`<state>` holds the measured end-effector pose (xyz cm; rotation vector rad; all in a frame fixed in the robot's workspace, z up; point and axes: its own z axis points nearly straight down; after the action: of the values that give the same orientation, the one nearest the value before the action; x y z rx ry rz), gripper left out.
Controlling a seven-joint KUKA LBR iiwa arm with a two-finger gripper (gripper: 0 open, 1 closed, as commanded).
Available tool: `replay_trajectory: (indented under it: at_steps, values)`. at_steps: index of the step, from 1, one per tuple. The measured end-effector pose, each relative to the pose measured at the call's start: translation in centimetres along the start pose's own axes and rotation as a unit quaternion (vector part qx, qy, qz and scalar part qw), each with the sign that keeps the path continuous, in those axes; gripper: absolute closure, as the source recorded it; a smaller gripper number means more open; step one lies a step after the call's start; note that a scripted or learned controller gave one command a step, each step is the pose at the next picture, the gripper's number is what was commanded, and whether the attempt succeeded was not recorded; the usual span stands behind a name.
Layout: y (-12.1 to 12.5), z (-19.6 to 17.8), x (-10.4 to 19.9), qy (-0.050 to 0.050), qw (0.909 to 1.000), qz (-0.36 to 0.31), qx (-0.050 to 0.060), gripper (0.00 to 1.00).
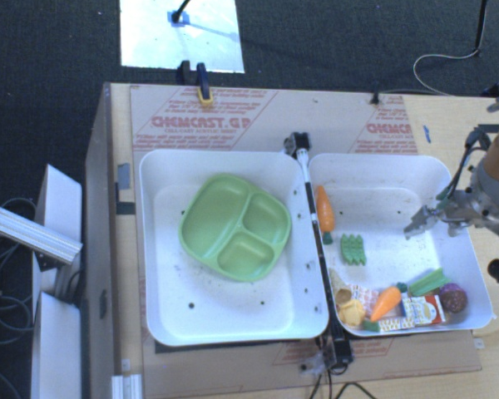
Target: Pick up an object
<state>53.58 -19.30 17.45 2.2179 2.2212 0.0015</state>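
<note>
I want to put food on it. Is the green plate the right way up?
Right way up. The green plate lies in the left bin with its three hollow compartments facing upward.

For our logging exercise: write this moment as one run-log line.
hand: over right bin, right side | held: nothing visible | toys: near corner, carrot by divider | left bin: green plate

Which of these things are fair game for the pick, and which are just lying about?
Pickable: carrot, green piece, food pile in right bin; end effector nearby.
Lying about: green plate, left bin, clamp.
</note>
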Motion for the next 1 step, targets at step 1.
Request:
replay_trajectory:
  at_steps: [1]
  values:
    - [2.87,8.64,7.79,0.001,1.0000,-0.001,-0.003,0.00]
